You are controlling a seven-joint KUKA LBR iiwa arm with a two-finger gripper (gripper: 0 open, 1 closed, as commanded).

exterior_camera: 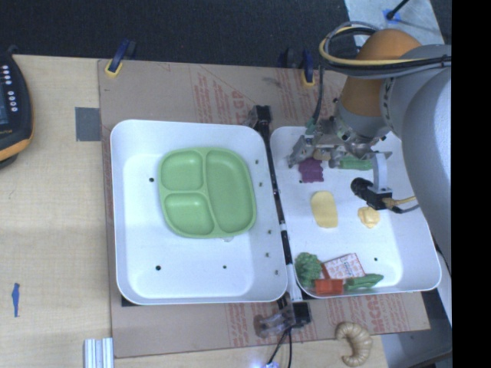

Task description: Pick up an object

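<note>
Faint red lettering runs across the brown cardboard sheet [192,90] beneath the bins, too blurred to read.

On my feed the left bin [130,205] holds a divided plate [207,192] near its centre. In the right bin [418,263], the gripper [322,153] hangs at the far end; a toy broccoli [308,267] lies at the near edge. A croissant [355,342] lies on the counter [54,228] in front.
</note>
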